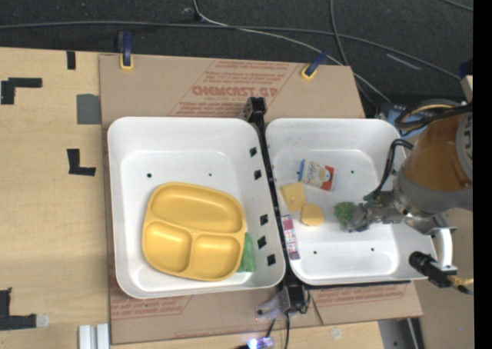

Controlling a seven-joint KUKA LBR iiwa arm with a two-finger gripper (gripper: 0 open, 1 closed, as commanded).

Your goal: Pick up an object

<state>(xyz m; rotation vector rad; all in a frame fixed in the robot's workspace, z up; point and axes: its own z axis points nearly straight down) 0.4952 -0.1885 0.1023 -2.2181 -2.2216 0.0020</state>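
Note:
The right bin (338, 267) holds a small white packet with a red end (316, 174), a pale yellow wedge (292, 195), a round yellow piece (312, 215) and a green leafy toy (345, 211). My gripper (361, 218) is low in this bin, right beside the green toy and touching or nearly touching its right side. The arm's orange band (438, 159) sits above it at the right edge. The left bin (123, 186) carries a yellow divided plate (194, 231), with a green item (247, 254) peeking out at its right edge.
A black divider clip strip (265, 186) runs between the two bins. Both bins rest on a cardboard sheet (223, 86) clamped at the back. Cables cross the dark surface behind. The arm body covers the right bin's right wall.

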